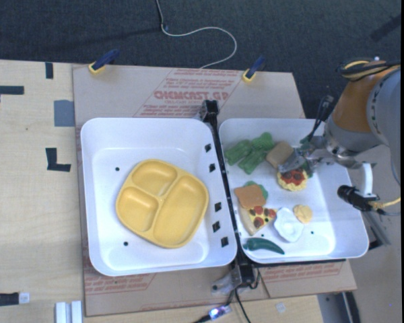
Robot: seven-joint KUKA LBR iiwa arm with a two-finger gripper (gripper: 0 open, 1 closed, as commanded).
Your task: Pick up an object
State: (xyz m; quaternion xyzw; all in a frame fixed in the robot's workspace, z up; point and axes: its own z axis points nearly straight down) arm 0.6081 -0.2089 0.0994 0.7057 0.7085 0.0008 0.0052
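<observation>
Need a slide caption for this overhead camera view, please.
KUKA arm's end effector over toy foods in the right bin; yellow divided plate in the left bin.

Two bins sit side by side on a cardboard sheet (188, 93) laid over the bench. The left bin (97, 180) holds a divided tray (163, 202) near its middle. The right bin (337, 237) holds a cluster of toy foods: leafy greens (249, 150) at the back by the shared wall, a pizza slice (258, 217) in front of them, and a pepper (264, 245) nearest the front rim.
</observation>
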